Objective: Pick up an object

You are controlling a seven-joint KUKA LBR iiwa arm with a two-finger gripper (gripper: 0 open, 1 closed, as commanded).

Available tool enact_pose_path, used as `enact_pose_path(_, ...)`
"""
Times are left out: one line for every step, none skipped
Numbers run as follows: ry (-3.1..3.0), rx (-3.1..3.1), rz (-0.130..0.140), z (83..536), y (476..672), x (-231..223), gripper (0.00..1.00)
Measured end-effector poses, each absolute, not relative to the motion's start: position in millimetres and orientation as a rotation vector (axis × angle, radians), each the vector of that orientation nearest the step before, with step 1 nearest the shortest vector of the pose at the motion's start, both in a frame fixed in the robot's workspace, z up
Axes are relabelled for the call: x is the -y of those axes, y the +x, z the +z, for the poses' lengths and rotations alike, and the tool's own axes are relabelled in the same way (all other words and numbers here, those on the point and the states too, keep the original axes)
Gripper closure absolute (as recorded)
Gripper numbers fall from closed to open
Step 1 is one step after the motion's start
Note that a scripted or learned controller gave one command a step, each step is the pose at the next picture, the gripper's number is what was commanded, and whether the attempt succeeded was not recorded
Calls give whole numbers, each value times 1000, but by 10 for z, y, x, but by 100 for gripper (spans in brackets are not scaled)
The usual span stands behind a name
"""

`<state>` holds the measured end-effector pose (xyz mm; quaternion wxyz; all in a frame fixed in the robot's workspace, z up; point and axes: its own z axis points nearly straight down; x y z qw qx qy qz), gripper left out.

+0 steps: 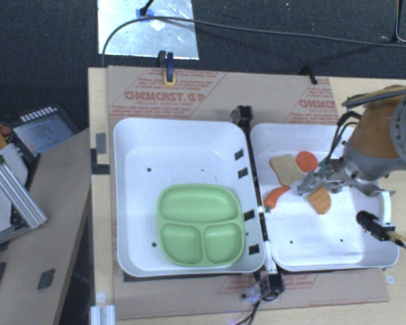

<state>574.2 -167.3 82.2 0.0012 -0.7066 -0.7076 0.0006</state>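
Several toy foods lie in the right bin (338,249): a tan bread slice (283,168), a round red-orange piece (307,160), an elongated orange-red piece (276,196) by the left wall, and a small orange waffle-like cracker (319,200). My gripper (307,187) reaches in from the right and hangs low among them, just above and left of the cracker, with the bread slice right beside its tip. I see nothing clearly held in it.
A green divided plate (199,223) rests in the left bin (142,147). A black divider with clips (252,175) separates the two bins. The grey and orange arm (386,137) covers the right bin's far right side.
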Motion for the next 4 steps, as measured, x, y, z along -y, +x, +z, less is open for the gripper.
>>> enact_pose_path(-2222, 2226, -3, 958, 5763, 1681, 100)
enact_pose_path(-2222, 2231, -7, 1599, 5797, 1657, 100)
enact_pose_path(-2219, 2232, -6, 2065, 5845, 1588, 100)
enact_pose_path(-2220, 2233, -7, 2596, 5948, 1532, 100)
